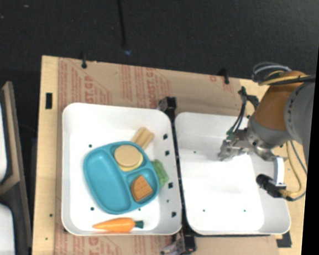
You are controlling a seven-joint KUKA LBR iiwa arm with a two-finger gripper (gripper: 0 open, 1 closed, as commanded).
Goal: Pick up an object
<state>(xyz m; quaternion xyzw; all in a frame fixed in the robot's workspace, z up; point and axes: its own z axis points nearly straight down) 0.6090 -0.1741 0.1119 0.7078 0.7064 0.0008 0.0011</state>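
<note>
White right bin [262, 216] beneath gripper [228, 149], finger state indiscernible; blue tray [106, 183], carrot [116, 224] untouched in left bin [72, 144]; nothing yet lifted.

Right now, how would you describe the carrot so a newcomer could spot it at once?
Look in the left bin, the one holding the blue tray. The carrot lies on the bin floor just below that tray, near the bin's front edge. It is the only long orange piece with a green tip, and it lies off the tray.
</note>
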